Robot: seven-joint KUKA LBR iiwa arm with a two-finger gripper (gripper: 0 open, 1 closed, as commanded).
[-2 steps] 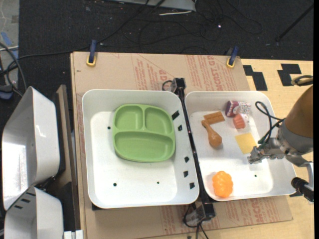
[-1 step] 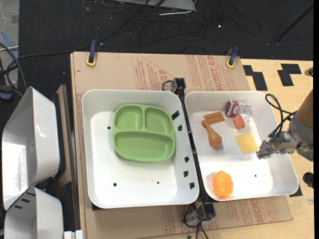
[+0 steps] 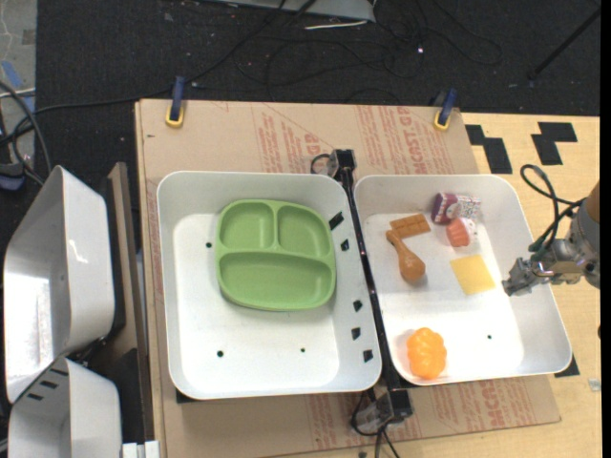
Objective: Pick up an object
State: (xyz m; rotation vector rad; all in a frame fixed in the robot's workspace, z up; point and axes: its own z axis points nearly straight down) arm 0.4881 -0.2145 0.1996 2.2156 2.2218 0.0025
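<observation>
The gripper (image 3: 523,277) was recorded at the right rim of the right bin (image 3: 549,337), low over the bin wall; whether it was spread or pressed together could not be told at this resolution, and nothing was seen held in it. No object had yet been picked up.

Nearest candidate: a yellow block (image 3: 472,275), lying flat on the bin floor just to the left of the gripper, with a small gap between them. It is roughly square, so no strong long axis was noted; its edges were turned slightly off the bin walls. A short move leftward and down was judged to be what the pick would call for.

Other contents, placed relative to the yellow block:
- a small red piece (image 3: 459,234), just behind it
- a purple-and-white packet (image 3: 452,207), farther behind
- a brown stick-shaped toy (image 3: 405,256) with a rounded end, to its left – long axis running roughly front to back
- a flat brown wafer (image 3: 410,225), touching that toy's far end
- an orange fruit (image 3: 427,353), well in front and to the left

The floor around the block was bare white plastic, with room on all sides. The left bin (image 3: 181,284) held a green divided plate (image 3: 276,256).
</observation>
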